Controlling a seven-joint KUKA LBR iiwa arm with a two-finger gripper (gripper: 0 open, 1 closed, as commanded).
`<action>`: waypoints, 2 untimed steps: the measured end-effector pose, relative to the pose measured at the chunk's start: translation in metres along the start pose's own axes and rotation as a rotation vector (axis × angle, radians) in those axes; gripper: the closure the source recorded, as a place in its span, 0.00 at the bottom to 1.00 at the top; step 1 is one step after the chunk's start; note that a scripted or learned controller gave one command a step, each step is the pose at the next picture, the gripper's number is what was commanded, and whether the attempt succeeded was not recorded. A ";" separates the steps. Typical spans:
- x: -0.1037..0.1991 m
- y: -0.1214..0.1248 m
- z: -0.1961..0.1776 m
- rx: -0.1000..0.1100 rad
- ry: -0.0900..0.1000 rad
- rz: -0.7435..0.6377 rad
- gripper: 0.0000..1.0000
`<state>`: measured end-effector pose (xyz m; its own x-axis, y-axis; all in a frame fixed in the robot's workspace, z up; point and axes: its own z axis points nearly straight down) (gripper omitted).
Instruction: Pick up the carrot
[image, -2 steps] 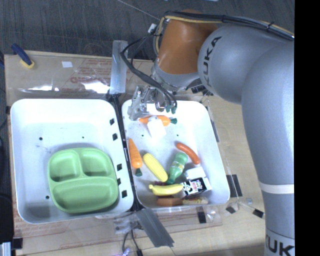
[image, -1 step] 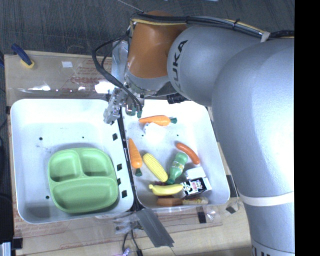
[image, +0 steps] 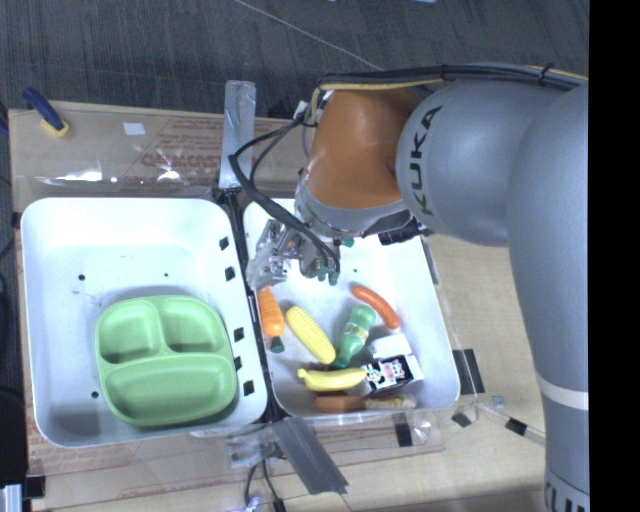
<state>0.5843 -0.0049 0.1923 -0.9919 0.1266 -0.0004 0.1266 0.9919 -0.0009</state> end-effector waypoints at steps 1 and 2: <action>0.027 0.073 0.001 0.001 0.003 0.099 1.00; 0.026 0.072 0.001 0.000 0.003 0.100 0.00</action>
<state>0.5674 0.0695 0.1913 -0.9743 0.2254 0.0029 0.2254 0.9743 -0.0013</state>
